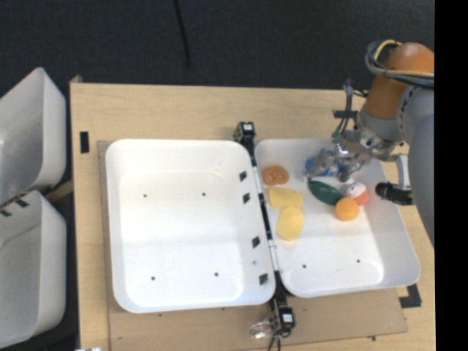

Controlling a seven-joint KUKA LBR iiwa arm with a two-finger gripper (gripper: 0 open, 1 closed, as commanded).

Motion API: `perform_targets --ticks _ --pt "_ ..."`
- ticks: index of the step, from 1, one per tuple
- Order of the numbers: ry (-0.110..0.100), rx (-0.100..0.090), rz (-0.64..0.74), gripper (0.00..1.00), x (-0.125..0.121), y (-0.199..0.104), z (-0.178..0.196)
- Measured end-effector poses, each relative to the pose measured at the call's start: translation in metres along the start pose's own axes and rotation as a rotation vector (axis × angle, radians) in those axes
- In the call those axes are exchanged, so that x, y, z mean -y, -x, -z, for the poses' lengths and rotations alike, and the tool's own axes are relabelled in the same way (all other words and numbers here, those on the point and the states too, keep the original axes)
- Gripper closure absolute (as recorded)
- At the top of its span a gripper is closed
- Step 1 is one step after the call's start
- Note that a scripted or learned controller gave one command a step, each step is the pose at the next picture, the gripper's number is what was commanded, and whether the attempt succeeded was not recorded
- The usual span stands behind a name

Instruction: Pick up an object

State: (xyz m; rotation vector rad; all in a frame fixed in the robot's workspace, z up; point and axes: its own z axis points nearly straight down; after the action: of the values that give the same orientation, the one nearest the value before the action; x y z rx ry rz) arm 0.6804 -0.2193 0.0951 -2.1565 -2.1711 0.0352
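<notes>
My gripper [333, 168] hangs low over the back of the right bin [380, 265], just above and behind a dark green object [323, 191]. An orange ball [347, 209] lies right of the green object, with a small red and white piece [357, 191] touching it behind. Two yellow pieces [284, 198] [290, 224] rest near the bin's left wall, and a flat orange-brown disc [275, 175] lies behind them. Nothing shows between the fingers.
The left bin [124, 269] sits beside the right one, joined along a clipped divider [259, 218]. White containers [29, 130] stand off the bench at far left. The front half of the right bin holds no objects.
</notes>
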Motion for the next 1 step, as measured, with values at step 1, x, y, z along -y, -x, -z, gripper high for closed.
perform_targets --ticks 1 --pt "-0.01 -0.004 0.003 1.0 0.0027 -0.0023 0.0082"
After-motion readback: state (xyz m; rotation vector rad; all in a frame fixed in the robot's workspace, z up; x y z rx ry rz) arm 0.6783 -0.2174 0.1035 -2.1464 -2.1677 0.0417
